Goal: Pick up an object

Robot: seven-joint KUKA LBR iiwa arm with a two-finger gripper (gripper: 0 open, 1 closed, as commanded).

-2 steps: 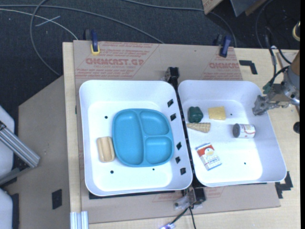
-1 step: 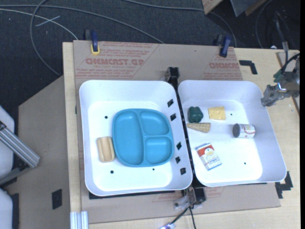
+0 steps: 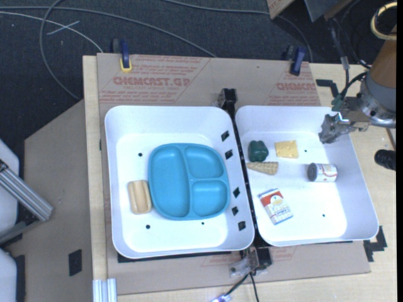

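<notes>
The claw is getting ready to pick something.

The claw point(image 3: 330, 131) hangs over the far right edge of the right white bin point(image 3: 352, 222); I cannot tell its state. Nothing is picked yet. Nearest is the small white can with a dark lid point(image 3: 322, 172), so the claw should go down there.

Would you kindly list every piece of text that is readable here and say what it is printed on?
"CHEMCAST GP": red print on the brown board behind the left bin, repeated faintly behind the right bin.
Red-and-white packet in the right bin: print too small to read.
Small can: label too blurred to read.
</notes>
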